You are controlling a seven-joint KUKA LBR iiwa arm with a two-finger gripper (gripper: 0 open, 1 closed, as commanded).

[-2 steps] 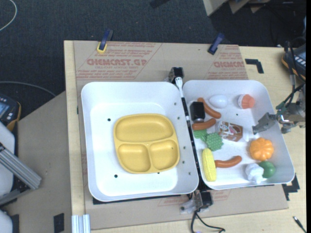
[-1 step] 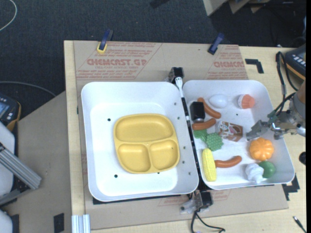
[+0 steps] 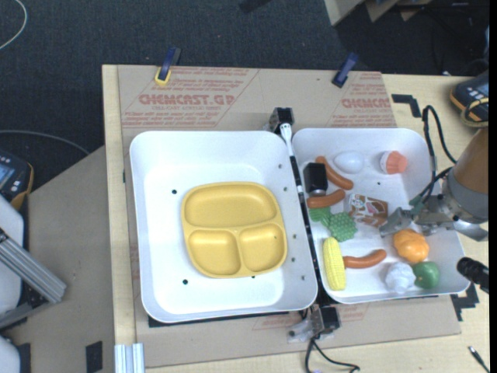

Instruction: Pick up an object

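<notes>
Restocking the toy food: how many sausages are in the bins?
3, all in the right bin: one sausage near the top, one just below it, one beside the corn.

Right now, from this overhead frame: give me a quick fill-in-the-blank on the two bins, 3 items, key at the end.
1. The yellow tray lies in the ____ bin.
2. The corn cob lies along the right bin's ____ wall.
3. The claw hovers just beside the ____ fruit.

Missing words: left; left; orange
</notes>
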